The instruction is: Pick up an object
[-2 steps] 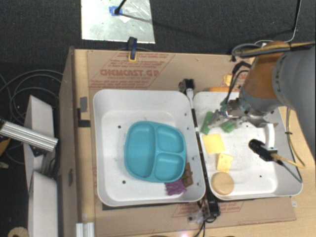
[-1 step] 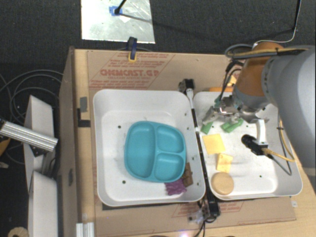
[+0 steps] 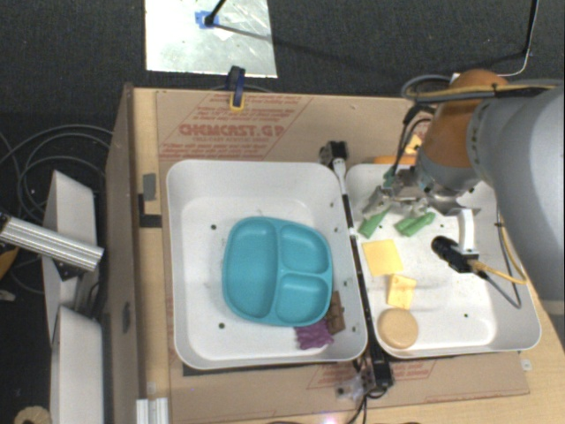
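Hovering over the right bin (image 3: 508, 325), gripper (image 3: 397, 200) spread open, nothing between its fingers. Green pieces (image 3: 413, 223) lie just below it, yellow slices (image 3: 382, 257) nearer the camera. Centre on one green piece, descend straight, close only once the fingers straddle it.

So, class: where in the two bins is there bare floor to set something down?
Left bin: bare strip behind and left of the blue divided plate. Right bin: bare front-right corner, right of the round biscuit. Crowded: under the gripper, around the green pieces and cheese slice.
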